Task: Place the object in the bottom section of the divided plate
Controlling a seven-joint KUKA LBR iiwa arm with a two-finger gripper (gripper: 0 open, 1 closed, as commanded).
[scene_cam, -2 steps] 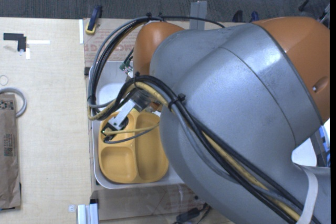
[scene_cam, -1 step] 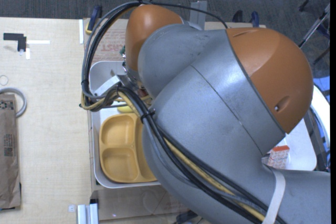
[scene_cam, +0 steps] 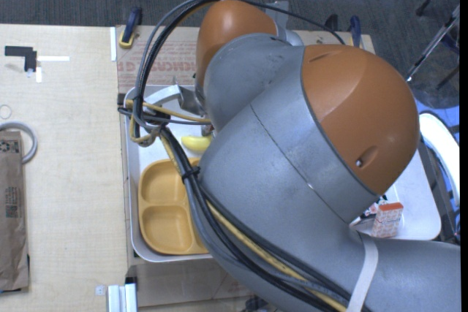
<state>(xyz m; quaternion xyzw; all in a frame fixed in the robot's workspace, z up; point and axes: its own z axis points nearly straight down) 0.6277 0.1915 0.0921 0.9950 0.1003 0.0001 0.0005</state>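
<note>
Yellow obj [scene_cam: 194,143] above divided plate [scene_cam: 167,210] | arm [scene_cam: 307,179] covers gripper, grip state unclear

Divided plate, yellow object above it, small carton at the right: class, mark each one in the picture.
divided plate [scene_cam: 167,229]: camera view, floor of lower section.
yellow object [scene_cam: 194,143]: camera view, visible middle.
small carton [scene_cam: 387,219]: camera view, front face.

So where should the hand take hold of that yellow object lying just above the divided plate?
Hedged, since the arm hides most of it: the yellow object looks rounded and lies flat on the bin floor beside the divided plate. Grip across its narrow width, coming straight down from above, since the plate rim crowds one side.
</note>
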